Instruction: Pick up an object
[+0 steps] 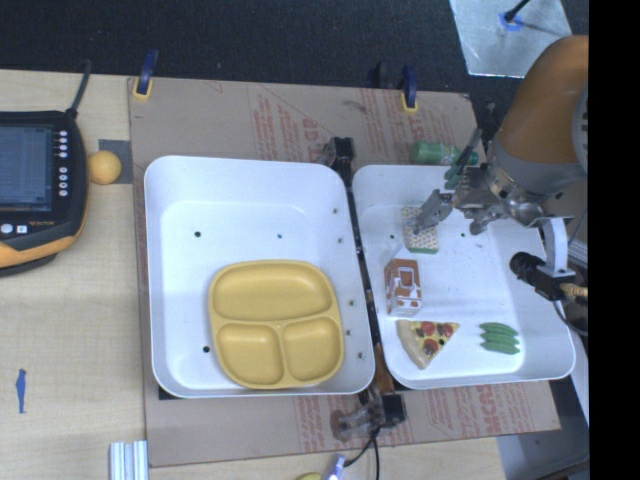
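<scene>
Tool (428,220) low in right bin (540,368), tips at waffle-patterned piece (424,230); whether tips apart or clamped on piece, cannot tell. Just below tool: small red-and-white carton (403,286). Further below: pizza slice toy (428,339). Down and to arm side: green pea pod (499,338). Above tool, outside bin: green object (433,153). Far across from tool, left bin (170,268) carrying yellow divided plate (275,323). Beyond that, on bench (60,368): orange ball (104,166), black pendant (35,188).

My single fixed camera looks down at a slant from above the bench (80,368), taking in both white bins: left bin (170,198), right bin (540,363). The arm (545,108) enters from the frame's right, partly cropped.
</scene>
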### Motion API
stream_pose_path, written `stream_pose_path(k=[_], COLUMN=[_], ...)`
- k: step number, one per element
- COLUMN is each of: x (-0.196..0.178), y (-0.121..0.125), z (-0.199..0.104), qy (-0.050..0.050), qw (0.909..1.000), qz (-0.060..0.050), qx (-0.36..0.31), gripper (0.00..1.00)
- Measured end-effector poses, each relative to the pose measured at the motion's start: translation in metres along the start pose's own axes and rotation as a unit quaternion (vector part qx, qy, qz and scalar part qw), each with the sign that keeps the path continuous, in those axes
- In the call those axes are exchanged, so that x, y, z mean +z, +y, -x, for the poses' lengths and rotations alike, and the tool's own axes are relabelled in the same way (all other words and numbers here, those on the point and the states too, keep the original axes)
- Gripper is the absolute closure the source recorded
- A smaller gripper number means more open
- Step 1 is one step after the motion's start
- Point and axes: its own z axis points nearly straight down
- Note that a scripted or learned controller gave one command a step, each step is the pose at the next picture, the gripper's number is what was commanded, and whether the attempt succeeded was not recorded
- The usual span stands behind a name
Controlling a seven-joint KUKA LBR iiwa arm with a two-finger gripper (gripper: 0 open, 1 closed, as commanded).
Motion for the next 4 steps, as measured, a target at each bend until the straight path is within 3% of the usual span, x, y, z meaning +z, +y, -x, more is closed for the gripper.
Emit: stream_pose_path(k=[1, 2, 3, 4], x=[0.094, 0.107, 0.096, 0.006], y=[-0.010, -0.046, -0.045, -0.011], z=[-0.005, 0.018, 0.019, -0.046], qy=[0.000, 0.000, -0.001, 0.001], qw=[1.0000, 1.0000, 1.0000, 1.0000], qz=[0.000, 0.000, 0.000, 0.001], qx=[0.001, 0.000, -0.002, 0.000], gripper=[0.00, 0.00, 1.00, 1.00])
